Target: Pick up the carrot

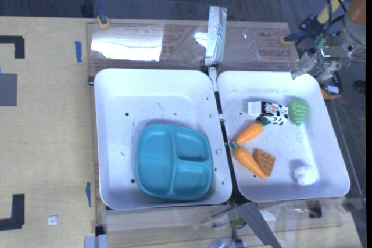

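Looking down at the right bin (pixel 334 142), I count two carrots, and that is the trouble. One carrot (pixel 250 132) lies tilted near the divider, its leafy end just beside a small black-and-white carton (pixel 268 110). The second carrot (pixel 248 161) touches a waffle-like piece (pixel 264 162). A grasp could drag a neighbour along or skid off the tapered body. The gripper (pixel 317 64) hangs over the bin's far right corner, well apart from both, holding nothing I can see; its opening I cannot tell. Any print on the carton is too small to read.
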{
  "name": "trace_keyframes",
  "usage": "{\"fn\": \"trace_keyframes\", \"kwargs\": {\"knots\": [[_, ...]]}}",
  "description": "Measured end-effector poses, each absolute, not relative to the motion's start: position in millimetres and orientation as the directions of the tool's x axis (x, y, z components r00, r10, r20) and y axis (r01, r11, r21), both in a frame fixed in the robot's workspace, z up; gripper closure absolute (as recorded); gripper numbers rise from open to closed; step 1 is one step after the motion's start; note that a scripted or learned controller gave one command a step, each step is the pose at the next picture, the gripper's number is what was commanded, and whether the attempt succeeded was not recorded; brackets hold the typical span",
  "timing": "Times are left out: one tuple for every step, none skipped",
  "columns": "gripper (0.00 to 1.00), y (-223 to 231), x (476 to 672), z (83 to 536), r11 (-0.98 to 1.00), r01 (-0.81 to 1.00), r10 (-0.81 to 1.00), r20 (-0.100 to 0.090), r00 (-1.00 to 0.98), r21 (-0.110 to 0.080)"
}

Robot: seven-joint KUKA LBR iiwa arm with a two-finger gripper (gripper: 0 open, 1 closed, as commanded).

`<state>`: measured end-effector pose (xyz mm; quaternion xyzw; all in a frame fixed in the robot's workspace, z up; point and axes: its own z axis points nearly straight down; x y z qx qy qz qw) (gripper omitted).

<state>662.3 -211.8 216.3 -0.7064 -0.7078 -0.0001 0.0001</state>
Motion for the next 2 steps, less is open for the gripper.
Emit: {"fn": "trace_keyframes", "kwargs": {"knots": [[0.00, -135, 637.2, 105, 0.054, 0.999, 0.999, 0.003, -0.054, -0.005], [0.00, -138, 622.0, 87, -0.215, 0.977, 0.977, 0.001, 0.215, -0.003]]}}
